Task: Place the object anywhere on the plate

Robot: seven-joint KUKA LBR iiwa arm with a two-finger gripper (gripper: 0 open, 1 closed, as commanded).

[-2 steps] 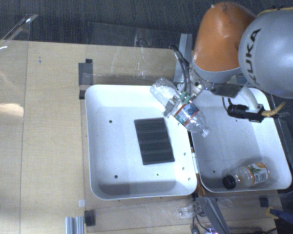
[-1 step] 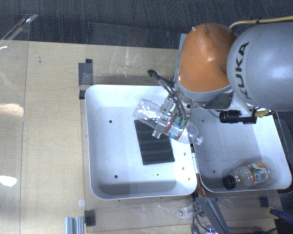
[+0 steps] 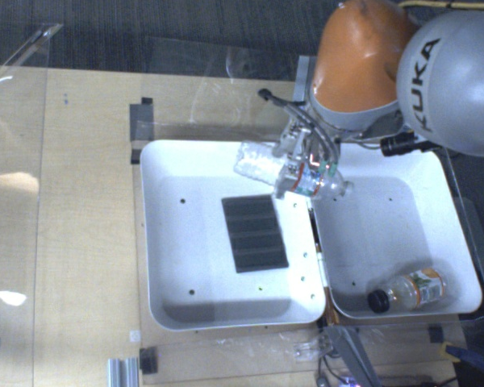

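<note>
Orange band (image 3: pixel 359 51) of the arm sits closest to the lens, up top right, w/ the gripper (image 3: pixel 306 170) slung under it over the rim where the two bins meet. You can't tell how the jaws stand: wrist and cables hide them. So don't count anything as held.

Right at the gripper, on its side toward the L bin, is a clear crumpled plastic item (image 3: pixel 256 165), prob. the object. It's touching or overlapping the gripper, above the L bin's (image 3: pixel 149 216) far corner; whether it's lifted or resting on the rim isn't clear.

Handling, as a guess: very light, thin, soft. It'll crush and spring, and the clear skin looks slick. Take it across the bulkiest part, not a loose edge, and move gently so it doesn't slip out.

Plate (image 3: pixel 256 232), dark and ribbed, lies flat mid L bin, near the item but apart from it, toward you.

Further out: a bottle (image 3: pixel 407 290) w/ dark cap lies on its side at the R bin's (image 3: pixel 387 208) near edge, well apart from the gripper. Bench (image 3: pixel 64 216) beyond.
</note>
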